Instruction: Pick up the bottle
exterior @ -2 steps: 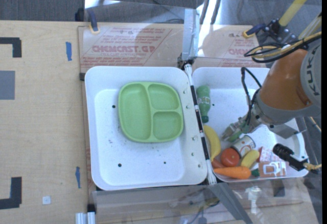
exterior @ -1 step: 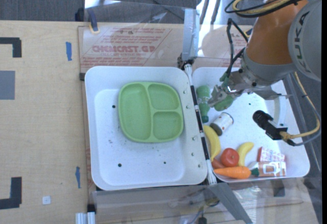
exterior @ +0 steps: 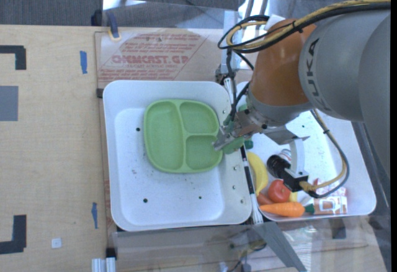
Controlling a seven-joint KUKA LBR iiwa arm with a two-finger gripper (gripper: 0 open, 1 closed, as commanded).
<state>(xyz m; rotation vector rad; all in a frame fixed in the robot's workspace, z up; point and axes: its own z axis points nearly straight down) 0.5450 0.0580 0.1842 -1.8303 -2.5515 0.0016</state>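
Observation:
My gripper (exterior: 228,139) hangs over the wall between the two bins, at the right edge of the green divided plate (exterior: 181,134). A small dark green thing (exterior: 240,143), possibly the bottle, shows right at the gripper's tip; most of it is hidden by the wrist. The big grey and orange arm covers much of the right bin (exterior: 363,199).
The plate lies in the left bin (exterior: 124,159), with bare floor in front of it. In the right bin's near corner lie a banana (exterior: 258,168), a red tomato (exterior: 279,190), a carrot (exterior: 284,208) and a white and orange pack (exterior: 329,205).

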